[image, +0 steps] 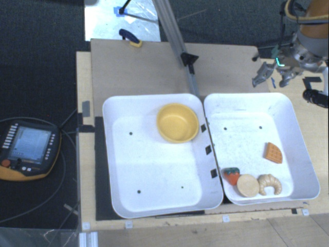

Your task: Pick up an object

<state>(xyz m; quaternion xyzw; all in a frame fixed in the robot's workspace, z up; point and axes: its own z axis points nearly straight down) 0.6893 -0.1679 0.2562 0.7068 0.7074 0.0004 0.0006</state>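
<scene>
- The task is at its beginning, as I judge it: nothing is between the fingers of the hand (275,75), and every object lies in a bin.
- The hand hangs at the upper right of the frame, above the brown table (221,68), just outside the top rim of the right white bin (247,103). Its two fingers stand apart and point down, with a clear gap between them.
- Possible things to pick are in the right bin. An orange waffle-shaped piece (273,152) lies alone near the right wall.
- In the lower part of this bin three things lie close together: a small red and green toy vegetable (232,175), a round beige disc (248,185) and a pale croissant-shaped piece (270,184). The disc seems to touch both neighbours.
- A yellow round plastic bowl (178,122) sits in the left white bin (154,199), at its upper right, near the wall between the bins.
- What is left: to move over one object, go down, close on it and lift it.
- For room, the waffle piece looks the easiest, because bare floor is around it on three sides; only the right wall is near.
- The group of three lies near the lower rim, so the fingers could strike a neighbour or the wall there.
- The upper half of the right bin is free for the descent.
</scene>
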